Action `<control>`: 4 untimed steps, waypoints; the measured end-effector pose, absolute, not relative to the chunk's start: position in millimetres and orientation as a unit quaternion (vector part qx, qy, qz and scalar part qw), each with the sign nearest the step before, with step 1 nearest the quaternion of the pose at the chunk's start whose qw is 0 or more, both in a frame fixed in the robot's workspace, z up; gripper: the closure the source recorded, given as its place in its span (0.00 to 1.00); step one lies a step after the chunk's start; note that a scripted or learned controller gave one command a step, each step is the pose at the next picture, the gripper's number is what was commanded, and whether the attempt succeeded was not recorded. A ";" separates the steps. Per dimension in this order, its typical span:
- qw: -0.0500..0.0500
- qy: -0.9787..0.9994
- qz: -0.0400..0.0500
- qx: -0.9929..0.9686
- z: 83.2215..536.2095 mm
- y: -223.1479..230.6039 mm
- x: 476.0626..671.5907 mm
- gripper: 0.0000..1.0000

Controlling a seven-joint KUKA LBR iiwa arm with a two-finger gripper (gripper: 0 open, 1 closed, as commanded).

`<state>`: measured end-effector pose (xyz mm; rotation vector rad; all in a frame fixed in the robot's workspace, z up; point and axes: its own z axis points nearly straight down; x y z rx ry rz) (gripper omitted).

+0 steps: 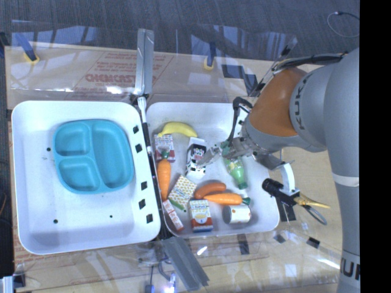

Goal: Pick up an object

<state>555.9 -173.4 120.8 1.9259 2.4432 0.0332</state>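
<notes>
Apparently mid-attempt: gripper (227, 150) is low over green bottle (237, 174) at the right bin's (183, 110) three o'clock; finger state unclear, nothing lifted.

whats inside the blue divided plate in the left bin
Nothing shows in the blue divided plate: all three compartments look bare, and the whole plate is in plain sight in the left bin. Whatever lies beneath the plate is covered.
</notes>
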 end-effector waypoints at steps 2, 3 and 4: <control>0.015 0.779 0.007 0.627 105.3 -113.7 537.0 0.00; 0.004 0.767 0.002 0.641 96.9 -125.6 644.3 0.00; 0.005 0.770 0.003 0.638 108.5 -123.8 645.6 1.00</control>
